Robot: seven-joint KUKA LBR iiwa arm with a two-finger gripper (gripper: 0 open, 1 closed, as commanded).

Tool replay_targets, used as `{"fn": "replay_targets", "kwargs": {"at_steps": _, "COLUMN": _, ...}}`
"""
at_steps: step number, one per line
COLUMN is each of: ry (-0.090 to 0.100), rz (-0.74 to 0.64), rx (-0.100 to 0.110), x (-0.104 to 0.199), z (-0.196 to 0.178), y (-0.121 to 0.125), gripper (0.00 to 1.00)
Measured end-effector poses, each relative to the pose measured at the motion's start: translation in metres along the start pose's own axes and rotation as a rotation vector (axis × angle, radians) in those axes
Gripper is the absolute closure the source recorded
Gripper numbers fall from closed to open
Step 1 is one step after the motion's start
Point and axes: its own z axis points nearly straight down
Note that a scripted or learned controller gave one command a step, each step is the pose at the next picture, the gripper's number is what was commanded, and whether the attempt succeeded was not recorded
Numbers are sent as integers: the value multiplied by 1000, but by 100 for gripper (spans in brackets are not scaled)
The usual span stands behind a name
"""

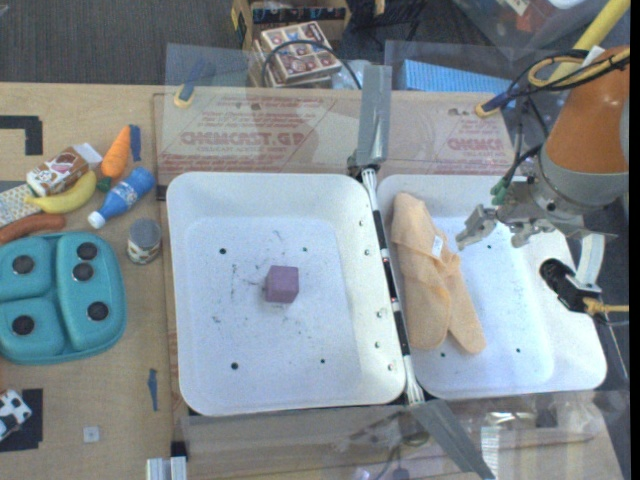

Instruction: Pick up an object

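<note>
— Hanging over the right bin (590,368), is the gripper (500,226) carrying anything?

— No, it is hovering bare above the bin's upper part, with its fingers (474,226) spreading apart and nothing sitting between them. The grey arm (590,138), with its orange band, is reaching in from the right.

— What is lying closest to it?

— A tan cloth (432,273) is stretching along the left side of that same bin, running from the top edge down toward the middle. The finger tip is sitting just beside the cloth's upper right edge, though I cannot tell whether it is touching.

— And the left bin (200,368)?

— A small purple cube (281,284) is resting near its centre, well apart from the gripper.

— Is anything sitting outside the bins?

— On the bench to the left, a teal tray (60,298) with dark round spots is lying flat. Above it a toy banana (62,196), a toy carrot (118,151) and a small blue-and-white bottle (122,196) are clustering together, and a small grey can (144,240) is standing between the tray and the left bin.
</note>
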Motion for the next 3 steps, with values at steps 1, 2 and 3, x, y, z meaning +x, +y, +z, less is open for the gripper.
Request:
{"fn": "replay_targets", "kwargs": {"at_steps": 1, "ry": -2, "rz": -204, "rx": -10, "x": 29, "z": 94, "y": 33, "gripper": 0}}
{"fn": "replay_targets", "kwargs": {"at_steps": 2, "ry": -1, "rz": -201, "rx": -15, "x": 28, "z": 83, "y": 34, "gripper": 100}}
{"fn": "replay_targets", "kwargs": {"at_steps": 3, "ry": -2, "rz": -414, "rx": -4, "x": 42, "z": 2, "y": 26, "gripper": 100}}
